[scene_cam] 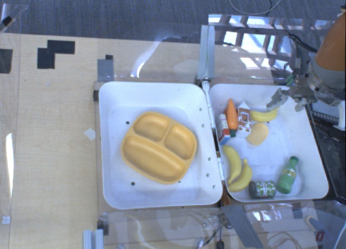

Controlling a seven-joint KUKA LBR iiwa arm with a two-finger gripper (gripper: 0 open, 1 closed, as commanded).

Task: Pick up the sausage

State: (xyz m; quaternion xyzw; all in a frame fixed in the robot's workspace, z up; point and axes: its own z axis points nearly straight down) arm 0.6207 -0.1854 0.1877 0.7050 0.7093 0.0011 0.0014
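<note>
We see the gripper (287,98) spread and holding nothing, over the right bin's (313,150) far edge. The sausage (231,114) lies untouched near the divider; the whole pick is still left.

A yellow divided plate (159,147) is seen lying in the left bin (111,188). In the right bin (316,180), a carrot (231,115) is laid near the divider, with a small banana (264,115) beside it, two larger bananas (237,168) below, and a green can (262,189) next to a green bottle (288,175).
</note>
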